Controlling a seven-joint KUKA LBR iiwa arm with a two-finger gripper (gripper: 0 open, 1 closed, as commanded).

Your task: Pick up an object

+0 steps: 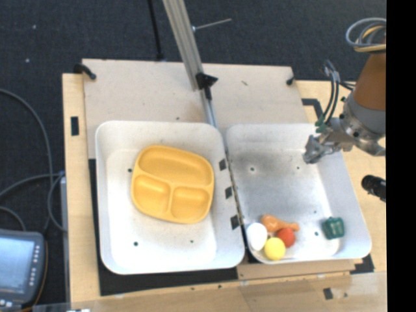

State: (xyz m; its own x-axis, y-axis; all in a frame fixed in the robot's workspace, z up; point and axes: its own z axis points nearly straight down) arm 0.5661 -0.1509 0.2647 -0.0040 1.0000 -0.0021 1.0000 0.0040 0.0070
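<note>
Dark carpet all round, tan bench (156,90) in the middle, two shallow white bins side by side on it. Gripper (314,150) over the upper right part of the right bin (286,174), reaching in from the right on the grey arm (364,119) with its orange band; state of the claw impossible to tell from this slant — nothing visibly held. Below it, bare bin floor. Further out, toward the near edge of the same bin: a small cluster in the near left corner — white egg-like piece (257,235), yellow ball (275,248), red piece (287,238) and orange piece (281,225), all touching or nearly so. Green piece (333,227) alone, near the right wall, well apart from the cluster and lying almost straight down the picture from the gripper. Probably the easier target: isolated, nearer. Beyond, in the left bin (110,174), a yellow divided plate (173,183), well apart.
</note>
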